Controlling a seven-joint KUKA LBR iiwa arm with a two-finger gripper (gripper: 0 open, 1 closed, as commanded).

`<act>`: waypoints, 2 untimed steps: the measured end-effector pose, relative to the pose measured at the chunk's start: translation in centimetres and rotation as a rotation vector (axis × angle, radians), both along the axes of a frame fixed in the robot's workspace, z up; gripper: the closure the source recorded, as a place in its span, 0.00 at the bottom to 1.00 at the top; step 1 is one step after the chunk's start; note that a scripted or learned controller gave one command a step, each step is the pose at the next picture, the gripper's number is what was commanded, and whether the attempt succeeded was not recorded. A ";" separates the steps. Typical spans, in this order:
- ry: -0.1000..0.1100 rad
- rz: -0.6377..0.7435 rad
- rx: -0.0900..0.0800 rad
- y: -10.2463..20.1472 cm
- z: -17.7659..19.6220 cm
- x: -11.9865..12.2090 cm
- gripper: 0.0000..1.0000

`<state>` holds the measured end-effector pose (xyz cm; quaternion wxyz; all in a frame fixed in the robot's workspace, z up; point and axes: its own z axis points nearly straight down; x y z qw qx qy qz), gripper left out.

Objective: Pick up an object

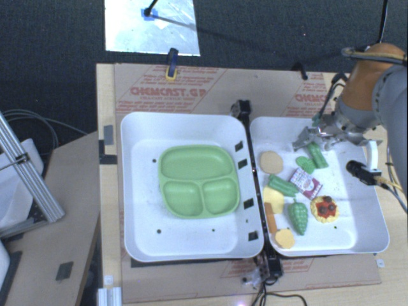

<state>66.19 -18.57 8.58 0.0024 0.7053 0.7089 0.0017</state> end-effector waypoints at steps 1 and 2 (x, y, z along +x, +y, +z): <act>-0.004 0.001 -0.002 -0.1 1.2 0.1 1.00; -0.006 0.008 0.003 8.8 10.1 1.0 1.00</act>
